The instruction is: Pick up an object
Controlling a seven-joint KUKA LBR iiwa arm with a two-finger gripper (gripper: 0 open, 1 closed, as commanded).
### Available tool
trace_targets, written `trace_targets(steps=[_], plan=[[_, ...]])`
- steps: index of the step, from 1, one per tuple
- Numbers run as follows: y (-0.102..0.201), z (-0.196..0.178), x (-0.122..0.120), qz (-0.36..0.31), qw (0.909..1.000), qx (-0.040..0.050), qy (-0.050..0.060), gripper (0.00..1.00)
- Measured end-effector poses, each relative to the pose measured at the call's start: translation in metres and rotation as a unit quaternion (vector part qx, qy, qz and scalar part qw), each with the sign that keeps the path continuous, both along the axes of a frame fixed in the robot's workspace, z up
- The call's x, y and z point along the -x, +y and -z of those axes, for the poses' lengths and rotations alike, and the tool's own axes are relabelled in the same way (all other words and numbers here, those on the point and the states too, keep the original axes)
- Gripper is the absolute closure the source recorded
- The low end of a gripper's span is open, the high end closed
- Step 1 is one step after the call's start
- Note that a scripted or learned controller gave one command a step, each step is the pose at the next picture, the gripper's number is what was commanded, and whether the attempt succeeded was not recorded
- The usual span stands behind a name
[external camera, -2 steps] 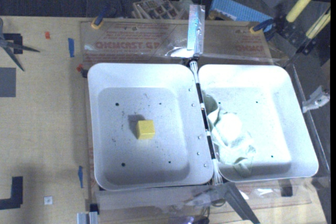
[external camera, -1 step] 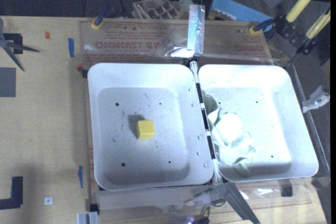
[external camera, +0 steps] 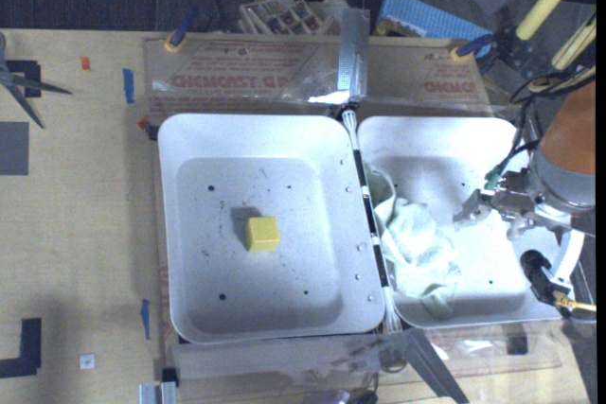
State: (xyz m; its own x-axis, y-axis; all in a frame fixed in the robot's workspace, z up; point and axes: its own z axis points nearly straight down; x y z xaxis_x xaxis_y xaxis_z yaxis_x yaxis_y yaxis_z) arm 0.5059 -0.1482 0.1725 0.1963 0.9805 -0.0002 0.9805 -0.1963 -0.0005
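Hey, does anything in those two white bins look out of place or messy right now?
Mostly tidy. The yellow block sits squarely in the left bin. The one untidy thing is the pale cloth in the right bin: it lies crumpled in a heap against the wall between the bins, not flat.

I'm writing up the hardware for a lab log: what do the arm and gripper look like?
The arm is grey with a broad orange band above the wrist. The gripper is bare grey metal with slim fingers, on a boxy silver mount. A black cable loops along the arm's upper side, and a black cylindrical part with a small yellow-tipped connector hangs below the wrist.
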Motion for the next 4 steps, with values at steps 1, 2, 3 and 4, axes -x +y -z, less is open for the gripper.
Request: trace_targets(steps=[1,2,3,4], plan=[[0.048,0.077,0.019,-0.117,0.9931,0.0005,-0.004,0.0],[0.048,0.067,0.018,-0.116,0.9933,0.0002,-0.006,1.0],[0.127,-0.011,-0.008,0.124,0.9923,0.0003,0.001,1.0],[0.131,-0.011,0.027,0.426,0.9047,0.0009,0.003,1.0]])
